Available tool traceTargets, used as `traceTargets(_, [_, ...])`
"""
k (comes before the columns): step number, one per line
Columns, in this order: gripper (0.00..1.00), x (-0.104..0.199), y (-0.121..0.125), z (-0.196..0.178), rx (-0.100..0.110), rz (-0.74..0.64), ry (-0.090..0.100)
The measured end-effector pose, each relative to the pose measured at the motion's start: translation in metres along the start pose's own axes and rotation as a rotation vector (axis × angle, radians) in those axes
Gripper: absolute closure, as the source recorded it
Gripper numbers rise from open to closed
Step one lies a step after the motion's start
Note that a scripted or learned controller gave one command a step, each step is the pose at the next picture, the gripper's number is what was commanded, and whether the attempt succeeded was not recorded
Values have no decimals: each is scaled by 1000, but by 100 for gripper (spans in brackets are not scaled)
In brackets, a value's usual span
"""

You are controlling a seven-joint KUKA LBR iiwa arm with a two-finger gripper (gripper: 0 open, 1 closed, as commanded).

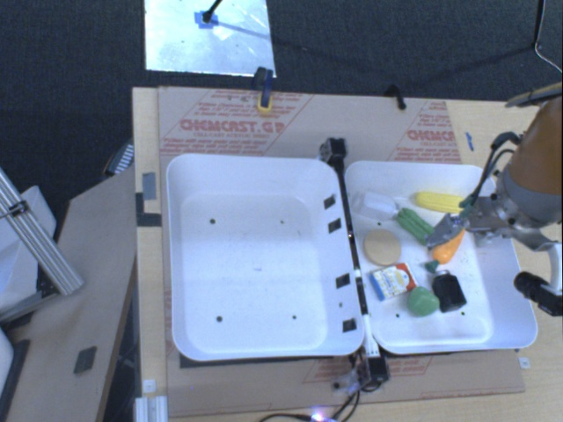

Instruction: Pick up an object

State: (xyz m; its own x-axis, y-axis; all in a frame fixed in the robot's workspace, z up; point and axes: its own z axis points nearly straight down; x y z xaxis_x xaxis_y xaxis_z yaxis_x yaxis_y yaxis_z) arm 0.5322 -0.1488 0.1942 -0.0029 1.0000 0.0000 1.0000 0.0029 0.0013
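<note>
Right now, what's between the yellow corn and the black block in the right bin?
In the camera view, the gripper and an orange carrot lie between the yellow corn and the black block.

One fixed camera looks down at a slant from above on the table (220, 117) and both bins (255, 183).

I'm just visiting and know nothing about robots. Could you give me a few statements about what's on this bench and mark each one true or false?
1. All the small things lie in the right bin. True.
2. The yellow corn cob sits in the left bin. False: it lies near the far side of the right bin.
3. The arm's hand is over the right bin, beside an orange carrot. True.
4. The round tan disc lies on top of the green lump. False: they lie apart, with a red and white packet between them.
5. A black block lies next to the green lump. True.
</note>
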Motion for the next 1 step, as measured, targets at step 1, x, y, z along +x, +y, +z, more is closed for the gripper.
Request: traceTargets(1, [0,-30,27,113,-1,1,-1])
